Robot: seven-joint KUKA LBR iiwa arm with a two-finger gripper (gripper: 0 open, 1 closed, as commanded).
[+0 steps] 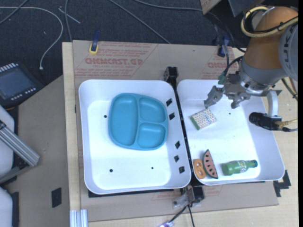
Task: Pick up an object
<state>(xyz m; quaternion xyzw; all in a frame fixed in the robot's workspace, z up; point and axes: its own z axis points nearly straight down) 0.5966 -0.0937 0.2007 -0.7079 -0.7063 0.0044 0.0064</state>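
- The left shallow white plastic bin (pixel 90 141) holds a turquoise three-compartment plastic plate (pixel 138 121), lying flat near the bin's middle, well apart from the arm.
- In the right shallow white plastic bin (pixel 258 141), the small flat packet with a green end and speckled white face (pixel 204 119) lies in the upper left part, its long axis tilted, running from lower left to upper right.
- Along that bin's near edge lie a watermelon-slice toy with orange rind (pixel 208 165) and, just to its right, a small green plastic bottle on its side (pixel 239 166), its long axis running left to right.
- The claw (pixel 226 95) hangs over the upper part of the right bin, its fingers spread apart with nothing between them.
- The packet lies just below and to the left of the claw and is the nearest object; the toy and bottle sit well apart, toward the near edge.
- A pick of the packet would likely call for a short shift left and toward the near side, then a descent, with the fingers closing across its short side.
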